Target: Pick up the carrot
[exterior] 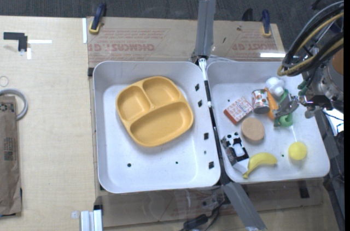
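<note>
White plastic forms two shallow bins set side by side on the table: a left bin and a right bin. One yellow three-compartment plate is held in the left bin, lying tilted near its centre. Several single items are counted in the right bin: one yellow banana near the front edge, one round yellow lemon just right of it, one tan cork-like disc, one small red-and-white box, one small labelled can, one black-and-white object at the left wall, and one white rounded item at the back. One orange carrot with a green top is seen right of the can, largely covered by the tool.

One grey arm is shown entering from the right edge, with cables looped above it. The tool is lowered over the carrot, touching or just above it; whether its fingers are spread or closed cannot be told, nor whether the carrot is gripped.
</note>
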You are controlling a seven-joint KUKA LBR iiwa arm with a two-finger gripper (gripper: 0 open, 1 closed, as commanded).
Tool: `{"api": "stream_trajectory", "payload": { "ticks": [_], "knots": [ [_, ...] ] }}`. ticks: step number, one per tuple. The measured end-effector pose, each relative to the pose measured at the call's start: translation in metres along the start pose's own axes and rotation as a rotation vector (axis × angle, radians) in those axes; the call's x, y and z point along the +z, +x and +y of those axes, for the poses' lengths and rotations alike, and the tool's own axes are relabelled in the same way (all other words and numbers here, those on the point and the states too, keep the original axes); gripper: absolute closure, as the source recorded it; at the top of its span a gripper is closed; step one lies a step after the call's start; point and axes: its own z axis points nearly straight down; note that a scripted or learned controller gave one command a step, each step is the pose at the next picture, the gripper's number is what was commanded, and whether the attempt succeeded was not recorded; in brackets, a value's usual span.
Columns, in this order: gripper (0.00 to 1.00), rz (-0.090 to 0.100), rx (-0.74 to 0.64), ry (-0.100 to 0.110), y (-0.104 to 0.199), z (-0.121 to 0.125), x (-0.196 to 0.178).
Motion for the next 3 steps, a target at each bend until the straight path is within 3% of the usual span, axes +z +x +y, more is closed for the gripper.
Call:
{"api": "stream_trajectory", "payload": {
  "ticks": [1, 2, 3],
  "knots": [
    [0.00, 0.006, -0.108, -0.003, -0.031, 0.081, 0.150],
    [1.00, 0.001, -0.104, -0.004, -0.034, 0.081, 0.141],
    [1.00, -0.003, -0.115, -0.004, -0.033, 0.150, 0.000]
  ]
}}
